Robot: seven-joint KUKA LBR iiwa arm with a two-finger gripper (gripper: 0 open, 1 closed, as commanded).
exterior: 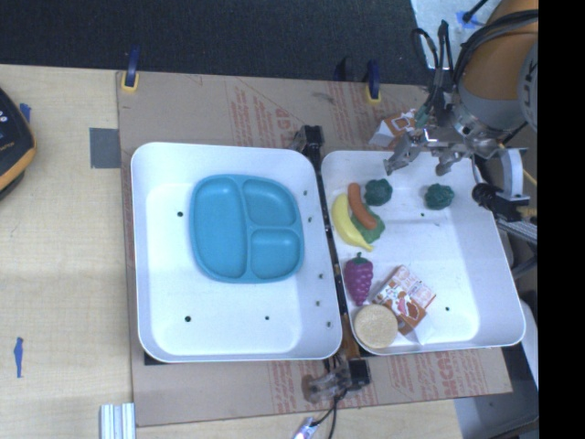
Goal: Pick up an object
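Tabletop [64, 245] carries two bins; your claw [425, 158] hovers spread, gripping nothing, approach step. Next: lower onto green toy [439, 196].

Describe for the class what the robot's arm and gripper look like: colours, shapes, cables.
The arm is a rounded, bulky limb with a broad orange band over a grey wrist section. Black cables loop beside it down towards the wrist. The gripper is bare grey metal, with two thin fingers branching from a small boxy body. No markings are legible on either.
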